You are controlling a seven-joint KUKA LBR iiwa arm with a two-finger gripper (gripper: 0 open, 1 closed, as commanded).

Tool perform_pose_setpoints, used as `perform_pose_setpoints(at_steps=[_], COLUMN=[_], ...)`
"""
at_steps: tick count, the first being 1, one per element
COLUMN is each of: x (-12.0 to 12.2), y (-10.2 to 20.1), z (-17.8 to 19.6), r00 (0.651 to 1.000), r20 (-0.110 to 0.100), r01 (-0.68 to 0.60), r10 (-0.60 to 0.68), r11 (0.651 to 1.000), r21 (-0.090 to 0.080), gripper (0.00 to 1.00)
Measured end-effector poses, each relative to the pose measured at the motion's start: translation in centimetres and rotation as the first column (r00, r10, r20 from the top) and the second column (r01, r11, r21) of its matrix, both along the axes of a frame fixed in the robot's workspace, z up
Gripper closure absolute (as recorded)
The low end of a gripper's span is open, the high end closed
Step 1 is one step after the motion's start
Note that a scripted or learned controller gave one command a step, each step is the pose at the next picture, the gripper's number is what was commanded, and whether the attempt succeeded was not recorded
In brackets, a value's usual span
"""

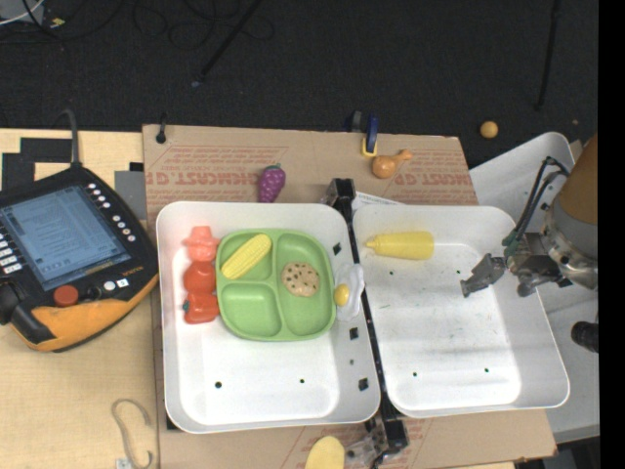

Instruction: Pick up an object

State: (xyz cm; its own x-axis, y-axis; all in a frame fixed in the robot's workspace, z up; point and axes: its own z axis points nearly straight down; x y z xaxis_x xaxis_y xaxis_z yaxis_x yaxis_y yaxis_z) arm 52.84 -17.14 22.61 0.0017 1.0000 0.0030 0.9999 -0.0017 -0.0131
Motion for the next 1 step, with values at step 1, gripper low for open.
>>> perform_pose_setpoints(at_steps=[1], x=[0.25], y=[-0.04], z=[0.6], r00=[1.0], r20=[0.012], r01=[-0.002], r10=[0.002], r11=[1.0], r21=[-0.003], gripper=[0.0])
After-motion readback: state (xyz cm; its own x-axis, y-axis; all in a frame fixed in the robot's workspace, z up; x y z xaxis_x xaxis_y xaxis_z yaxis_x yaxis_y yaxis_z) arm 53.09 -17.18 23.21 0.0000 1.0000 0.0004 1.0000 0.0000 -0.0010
